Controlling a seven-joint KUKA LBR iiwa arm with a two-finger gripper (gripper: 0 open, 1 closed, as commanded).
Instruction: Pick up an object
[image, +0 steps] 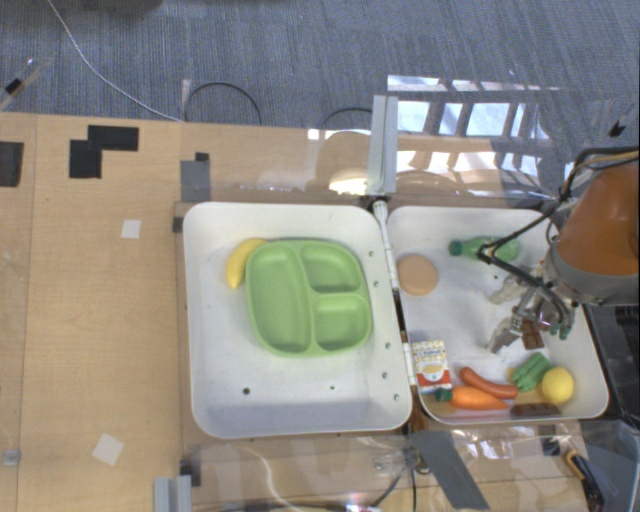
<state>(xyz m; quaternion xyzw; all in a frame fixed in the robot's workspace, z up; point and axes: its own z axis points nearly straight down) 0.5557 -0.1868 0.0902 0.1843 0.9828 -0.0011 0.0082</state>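
The arm (598, 235) comes in from the right edge of the view, its broad orange band uppermost and a grey ring just beneath it. Dark cables run across the wrist toward the left. Below the wrist the metal claw (518, 325) points down and leftward, its two thin fingers (498, 340) spread slightly apart, nothing between them.

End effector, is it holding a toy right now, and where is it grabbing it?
Nothing is held. The end effector hangs over bare floor of the right bin, its fingers around no toy.
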